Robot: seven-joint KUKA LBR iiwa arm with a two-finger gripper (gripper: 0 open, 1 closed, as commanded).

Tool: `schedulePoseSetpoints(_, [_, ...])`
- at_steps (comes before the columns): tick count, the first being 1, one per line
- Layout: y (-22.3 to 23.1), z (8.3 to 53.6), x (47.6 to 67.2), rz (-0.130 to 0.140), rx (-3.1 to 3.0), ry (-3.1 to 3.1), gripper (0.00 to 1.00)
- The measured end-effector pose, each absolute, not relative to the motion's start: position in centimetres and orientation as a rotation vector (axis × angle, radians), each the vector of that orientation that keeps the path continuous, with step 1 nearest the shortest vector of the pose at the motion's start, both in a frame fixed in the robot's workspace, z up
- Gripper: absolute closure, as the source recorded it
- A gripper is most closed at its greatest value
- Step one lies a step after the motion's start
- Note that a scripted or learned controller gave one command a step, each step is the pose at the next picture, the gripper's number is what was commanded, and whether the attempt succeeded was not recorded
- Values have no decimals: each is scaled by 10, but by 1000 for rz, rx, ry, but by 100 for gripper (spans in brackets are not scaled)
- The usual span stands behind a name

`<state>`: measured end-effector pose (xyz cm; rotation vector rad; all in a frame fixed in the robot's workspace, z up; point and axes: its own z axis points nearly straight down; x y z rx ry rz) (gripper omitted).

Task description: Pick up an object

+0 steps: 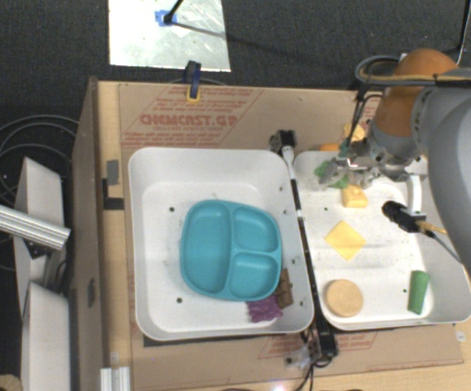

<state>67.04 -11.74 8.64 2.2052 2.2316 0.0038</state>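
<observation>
My gripper (354, 172) hangs low over the far end of the right bin (455, 300), reaching in from the right. Just below it in the picture lies a small yellow block (354, 196). A green item (325, 169) sits right against the gripper's left side, and a small orange piece (329, 147) lies at the bin's far rim. Nearer the front of this bin are a flat yellow square slice (345, 240), a round tan cookie (344, 297) and a green cylinder (417, 292). I see nothing clearly held.
The left bin (150, 218) holds a teal divided plate (231, 251), with a purple item (261, 309) and a brown item (285, 292) at its front right corner. A dark divider (297, 210) separates the bins. The arm's grey body covers the right bin's far right corner.
</observation>
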Motion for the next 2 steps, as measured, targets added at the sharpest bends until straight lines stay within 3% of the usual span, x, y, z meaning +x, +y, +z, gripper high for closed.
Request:
schedulePoseSetpoints(1, [-138, 84, 593, -5, 2227, 2221, 0])
schedulePoseSetpoints(2, [-94, 85, 657, -8, 2225, 2220, 0])
